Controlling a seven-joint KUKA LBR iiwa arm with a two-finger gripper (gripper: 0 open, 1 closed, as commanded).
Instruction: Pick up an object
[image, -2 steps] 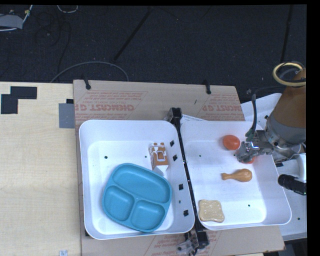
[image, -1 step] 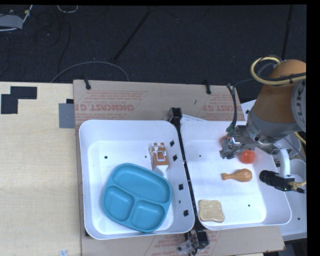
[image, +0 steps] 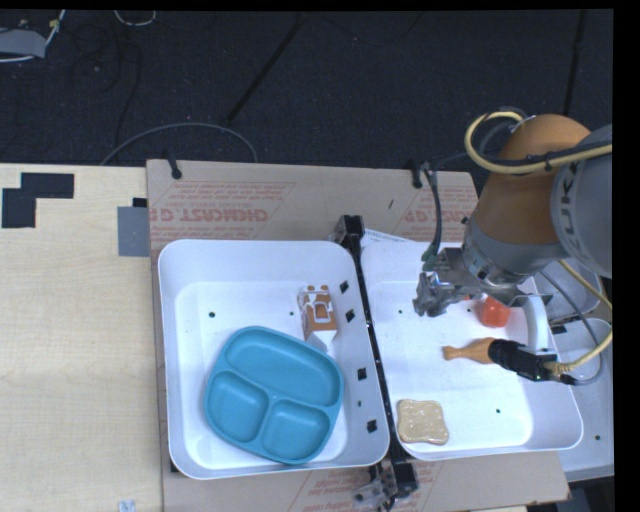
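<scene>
My gripper (image: 434, 297) hangs over the upper middle of the right bin (image: 470, 440), pointing down near the bin floor, with nothing visible in its grasp. A small red-orange object (image: 492, 314) lies just right of it, partly under the wrist. Below that lies a tan-brown elongated piece (image: 468, 351), its right end hidden by robot parts. A beige, toast-like square (image: 422, 421) rests near the bin's front left corner.
The left bin (image: 185, 300) holds a blue divided plate (image: 272, 394) and a small brown and white toy (image: 319, 310) against the divider side. A black clamp strip (image: 366, 340) runs between the bins. The orange-banded arm (image: 535, 190) covers the right bin's far right corner.
</scene>
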